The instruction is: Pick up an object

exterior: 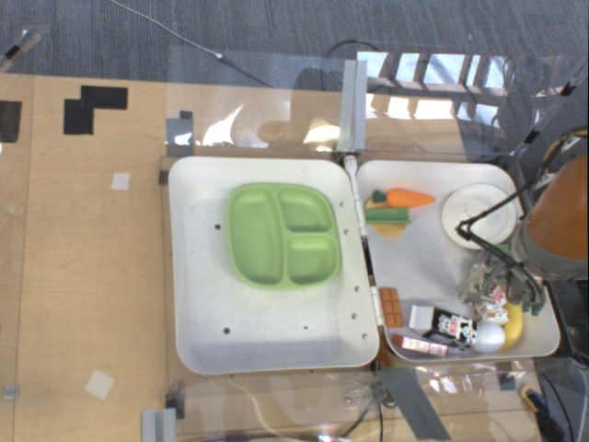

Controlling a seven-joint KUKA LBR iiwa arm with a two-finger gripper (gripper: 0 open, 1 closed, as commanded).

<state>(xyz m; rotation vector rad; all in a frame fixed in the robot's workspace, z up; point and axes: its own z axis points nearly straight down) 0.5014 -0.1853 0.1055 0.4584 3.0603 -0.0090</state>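
I monitor the arm [561, 219] entering from the right edge of the frame, with its gripper [492, 288] low over the lower right part of the right bin [419, 247]. The main risk from here, in my judgement, is a failed or double pick: the candidate objects lie crowded together in the lower right corner, where a banana [513, 328] touches a white egg-shaped item [489, 337] and a small printed box [453, 325] sits just beside them. A closure there could catch two items, or push one against the bin wall and slip off. A second risk is the cables [488, 215] crossing the white plate [476, 212], which could snag on lift. The toy carrot [405, 198] and the green piece [386, 215] under it lie well apart, at the upper left of that bin, and are unaffected. The left bin [198, 274] holds a green divided plate [282, 234]. Whether the claw stands apart or together, I cannot tell; clutter masks its tips, and I see nothing confirmed between them.
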